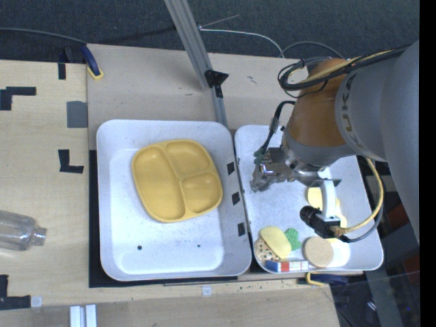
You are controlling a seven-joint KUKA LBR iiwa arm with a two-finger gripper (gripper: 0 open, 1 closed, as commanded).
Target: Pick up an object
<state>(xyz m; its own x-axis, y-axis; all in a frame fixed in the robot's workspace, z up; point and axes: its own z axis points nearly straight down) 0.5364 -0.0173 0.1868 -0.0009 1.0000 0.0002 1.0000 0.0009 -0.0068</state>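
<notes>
My gripper [263, 178] hangs low over the left part of the right bin [272, 213], close to the wall between the two bins. Nothing shows between its fingers. Near the bin's front edge lie several small objects: a yellow oblong piece [275, 240], a green bit [292, 237], a round tan disc [318, 251] and a flat red-and-blue item [286, 266]. A pale yellow object [316, 197] lies to the right of the gripper, partly behind a white-and-black part of the arm.
The left bin [116, 244] holds a yellow divided plate [177, 179]. A grey metal pole [187, 29] slants down toward the bins' back edge. A clear plastic bottle [19, 230] lies on the bench at far left. The arm's grey body covers the right bin's right side.
</notes>
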